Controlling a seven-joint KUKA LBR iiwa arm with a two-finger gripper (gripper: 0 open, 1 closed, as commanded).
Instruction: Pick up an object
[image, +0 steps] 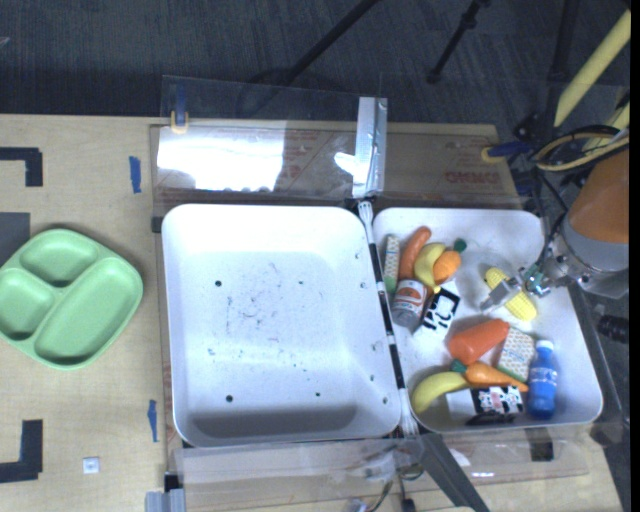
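Observation:
The right bin holds several toy foods. Among them are an orange carrot, a yellow lemon, a small can, a red-orange pepper, a banana and a blue bottle. A yellow corn piece lies near the bin's right side. My gripper reaches in from the right and sits low, right over the corn piece, partly hiding it. The grey arm with its orange band rises behind it at the right edge.
The left bin lies beside the right one, a ridge between them. A green divided plate rests on the bench at far left. A clear plastic panel stands behind the bins. Cables hang at the upper right.

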